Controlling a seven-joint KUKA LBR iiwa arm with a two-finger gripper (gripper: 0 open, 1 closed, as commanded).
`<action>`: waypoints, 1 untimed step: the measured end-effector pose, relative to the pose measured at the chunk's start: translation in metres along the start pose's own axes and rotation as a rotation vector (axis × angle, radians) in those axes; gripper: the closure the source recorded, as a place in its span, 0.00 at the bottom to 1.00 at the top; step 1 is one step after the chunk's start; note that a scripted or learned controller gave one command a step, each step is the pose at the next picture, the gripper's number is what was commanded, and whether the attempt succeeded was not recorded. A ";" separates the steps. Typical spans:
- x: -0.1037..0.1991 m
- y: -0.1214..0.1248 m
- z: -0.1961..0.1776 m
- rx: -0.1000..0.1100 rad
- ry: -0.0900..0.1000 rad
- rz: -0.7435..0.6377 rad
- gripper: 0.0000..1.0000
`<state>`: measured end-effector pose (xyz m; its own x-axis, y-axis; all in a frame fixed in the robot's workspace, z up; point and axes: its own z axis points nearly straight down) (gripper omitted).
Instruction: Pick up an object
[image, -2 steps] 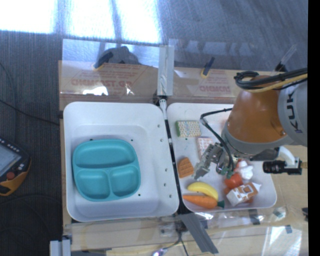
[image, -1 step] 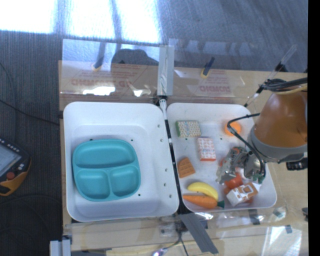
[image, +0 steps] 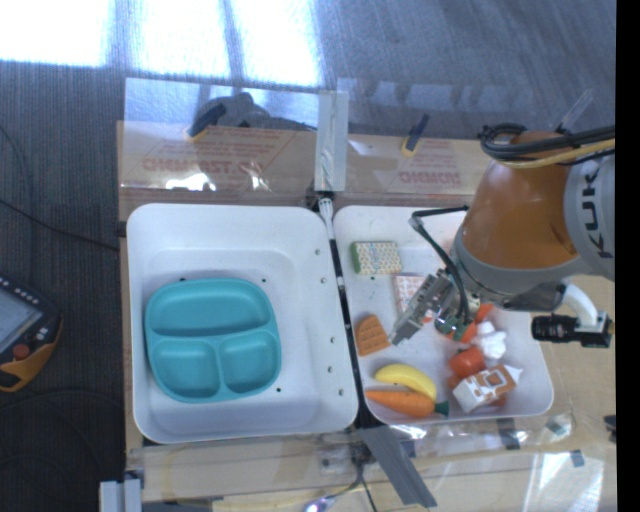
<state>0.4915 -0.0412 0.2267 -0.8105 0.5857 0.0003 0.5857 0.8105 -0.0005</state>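
The right bin is crowded: a banana and carrot lie along its near wall, with a small carton just beside them. In the left bin, bare floor rings a teal divided tray.

- The arm's grey casing at the right edge bears large dark letters, "KU", cut off by the frame; they look like the start of the maker's name.
- The clear sheet behind the left bin carries red printed lettering that seems to stand upside down or mirrored; the letters cannot be made out.
- A second patch of red lettering sits on the clear sheet behind the right bin, equally unreadable.
- The small white carton in the right bin has an orange-brown print on its face; no words can be read on it.
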 end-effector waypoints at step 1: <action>-0.030 0.062 -0.018 0.004 0.000 0.212 1.00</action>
<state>0.5519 -0.0088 0.2450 -0.6695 0.7428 -0.0001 0.7428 0.6695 -0.0042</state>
